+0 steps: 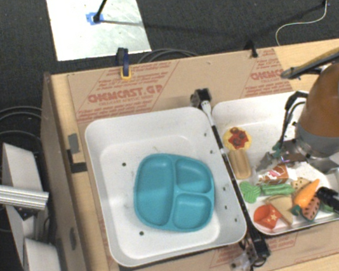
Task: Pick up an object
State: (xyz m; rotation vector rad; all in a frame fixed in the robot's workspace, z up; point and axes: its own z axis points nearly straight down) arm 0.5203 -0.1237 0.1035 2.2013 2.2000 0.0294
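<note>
The right bin (pixel 255 106) holds several toy foods. A yellow piece with a red top (pixel 237 138) lies near its left wall, with a tan stick (pixel 241 165) just below it. Further forward lie a green piece (pixel 257 191), a red piece (pixel 267 215), an orange carrot (pixel 306 192) and a brown block (pixel 311 209). My gripper (pixel 276 159) hangs low over the bin's middle, right above a brown, red and white toy (pixel 275 176). Nothing shows between it and that toy.
The left bin (pixel 108 174) bears a blue divided plate (pixel 174 192). A metal divider (pixel 220 149) runs between the two bins. The arm's orange band (pixel 322 106) covers the right bin's right side. Cardboard (pixel 148 84) lines the bench behind.
</note>
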